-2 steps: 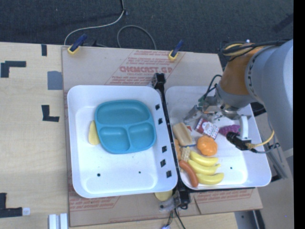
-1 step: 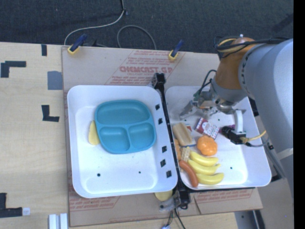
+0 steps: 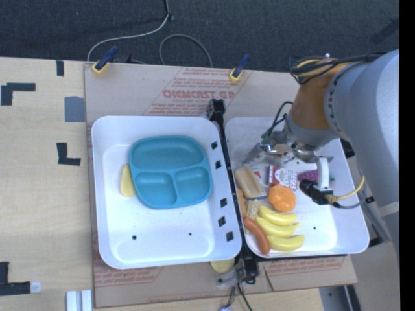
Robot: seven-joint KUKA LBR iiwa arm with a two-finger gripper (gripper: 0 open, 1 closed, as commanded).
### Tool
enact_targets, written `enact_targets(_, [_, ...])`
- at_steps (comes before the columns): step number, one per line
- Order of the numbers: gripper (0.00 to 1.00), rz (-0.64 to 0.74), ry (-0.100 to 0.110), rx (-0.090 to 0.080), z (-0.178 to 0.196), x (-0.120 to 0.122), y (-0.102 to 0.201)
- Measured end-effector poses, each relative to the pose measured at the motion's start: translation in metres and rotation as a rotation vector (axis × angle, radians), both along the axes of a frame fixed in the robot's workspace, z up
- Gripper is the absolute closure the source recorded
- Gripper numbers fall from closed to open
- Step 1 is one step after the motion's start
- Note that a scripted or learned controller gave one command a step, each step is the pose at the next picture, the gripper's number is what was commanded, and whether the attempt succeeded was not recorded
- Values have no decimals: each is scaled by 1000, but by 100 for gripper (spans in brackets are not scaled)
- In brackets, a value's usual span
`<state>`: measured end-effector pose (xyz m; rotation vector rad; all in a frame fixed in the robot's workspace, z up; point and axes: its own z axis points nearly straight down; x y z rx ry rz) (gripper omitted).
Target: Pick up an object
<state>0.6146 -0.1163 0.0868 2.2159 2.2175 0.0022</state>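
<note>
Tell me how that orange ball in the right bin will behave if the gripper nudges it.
The orange ball looks round and smooth, so it would probably roll or slip sideways. The bananas touch it below and a red-and-white packet sits just above, which may limit its travel. It is likely light toy food.

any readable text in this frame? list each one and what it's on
"CHEMCAST GP": red print on the brown board under the bins, running slantwise above the left bin.
Fainter red print repeats along the board's other edges: too small to read.
Red and white packet in the right bin, below the gripper: has printing, too blurred to read.
</note>
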Motion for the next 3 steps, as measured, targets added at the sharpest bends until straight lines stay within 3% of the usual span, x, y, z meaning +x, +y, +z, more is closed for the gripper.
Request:
enact_targets(1, [0, 1, 4, 3, -1, 24, -6])
enact_targets(3, [0, 0, -5, 0, 1, -53, -10])
